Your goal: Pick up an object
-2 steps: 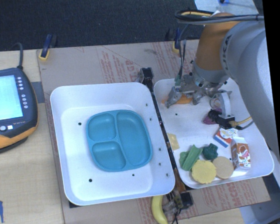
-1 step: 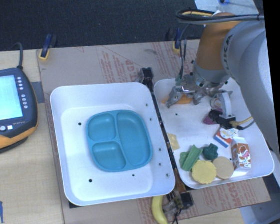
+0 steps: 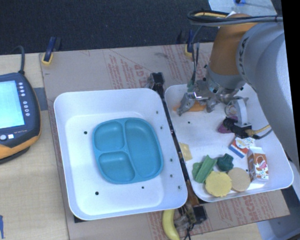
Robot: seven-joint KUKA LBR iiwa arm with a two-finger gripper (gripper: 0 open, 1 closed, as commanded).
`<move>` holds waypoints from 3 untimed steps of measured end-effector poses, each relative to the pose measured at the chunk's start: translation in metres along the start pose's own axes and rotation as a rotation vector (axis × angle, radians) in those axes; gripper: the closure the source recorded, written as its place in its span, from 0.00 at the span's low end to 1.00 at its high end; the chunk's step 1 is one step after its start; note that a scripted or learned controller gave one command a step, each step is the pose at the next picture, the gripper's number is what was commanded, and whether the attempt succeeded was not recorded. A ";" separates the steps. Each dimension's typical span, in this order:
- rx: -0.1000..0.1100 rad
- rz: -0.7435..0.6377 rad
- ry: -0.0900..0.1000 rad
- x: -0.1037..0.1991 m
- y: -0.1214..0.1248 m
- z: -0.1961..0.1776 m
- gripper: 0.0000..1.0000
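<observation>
My gripper (image 3: 200,99) hangs low over the far end of the right bin (image 3: 202,132), under the orange-banded wrist. An orange toy piece (image 3: 185,105) lies right at its left side, touching or nearly touching it; I cannot tell whether it is held. A purple object (image 3: 225,127) lies just right of the gripper, partly hidden by cabling. At the bin's near end lie a green piece (image 3: 203,169), a dark green piece (image 3: 225,162), a yellow disc (image 3: 218,184), a tan disc (image 3: 239,179) and a red-and-white carton (image 3: 257,166).
The left bin (image 3: 75,125) holds a blue divided plate (image 3: 127,149). A small yellow chip (image 3: 185,151) lies by the right bin's left wall. A banana (image 3: 170,226) lies on the bench in front of the bins. A pendant screen (image 3: 4,114) sits far left.
</observation>
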State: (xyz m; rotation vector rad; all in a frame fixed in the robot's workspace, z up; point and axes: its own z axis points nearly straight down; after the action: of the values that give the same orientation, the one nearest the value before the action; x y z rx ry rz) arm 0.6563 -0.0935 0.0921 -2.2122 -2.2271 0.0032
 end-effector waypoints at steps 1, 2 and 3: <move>0.000 -0.001 0.000 0.000 0.000 0.000 0.00; 0.001 -0.001 0.000 0.000 0.000 0.000 0.00; 0.001 0.000 0.000 0.001 0.000 0.000 0.00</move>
State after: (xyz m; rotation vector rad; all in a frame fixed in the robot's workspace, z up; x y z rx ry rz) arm 0.6562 -0.0922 0.0921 -2.2116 -2.2267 0.0040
